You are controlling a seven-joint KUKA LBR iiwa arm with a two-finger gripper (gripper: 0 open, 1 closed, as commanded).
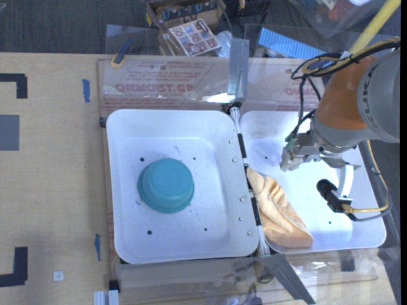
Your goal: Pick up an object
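Nearest, a tan cloth (280,212) lies along the right bin's (369,237) left wall, a teal bowl (166,184) sits in the left bin (127,132), and the gripper (290,159) hangs just beyond the cloth, though whether it is open I cannot tell.

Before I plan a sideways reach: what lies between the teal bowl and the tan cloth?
In the camera view, white floor of the left bin, then the ridge where both bins meet, separates the teal bowl from the tan cloth.

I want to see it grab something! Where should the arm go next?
Probably down and a little toward the tan cloth, which lies along the right bin's near-left side. The gripper hangs just above it, holding nothing. The teal bowl sits farther off, in the left bin.
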